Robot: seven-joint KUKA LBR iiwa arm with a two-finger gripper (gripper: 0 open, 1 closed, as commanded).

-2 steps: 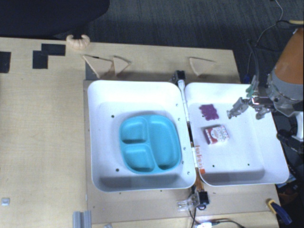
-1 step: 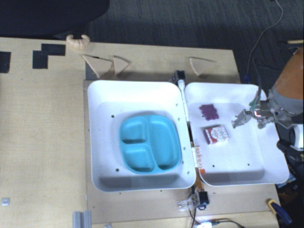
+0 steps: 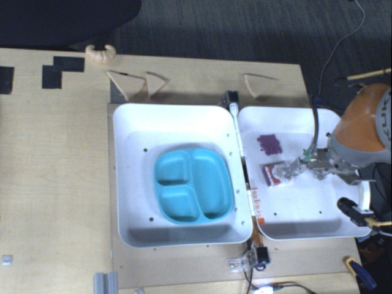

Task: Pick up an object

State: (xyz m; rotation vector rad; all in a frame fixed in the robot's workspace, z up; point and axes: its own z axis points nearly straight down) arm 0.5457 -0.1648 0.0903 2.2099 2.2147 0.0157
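Gripper [image 3: 293, 169] reaching into right bin [image 3: 306, 216] from the right, hovering at small red packet [image 3: 269, 174], finger state impossible to tell, purple object [image 3: 269, 143] lying just beyond, blue divided tray [image 3: 193, 184] sitting in left bin [image 3: 138, 164]

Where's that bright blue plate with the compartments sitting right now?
The blue divided plate lies flat in the middle of the left white bin, well apart from the gripper, which is over the right white bin near a small purple object.
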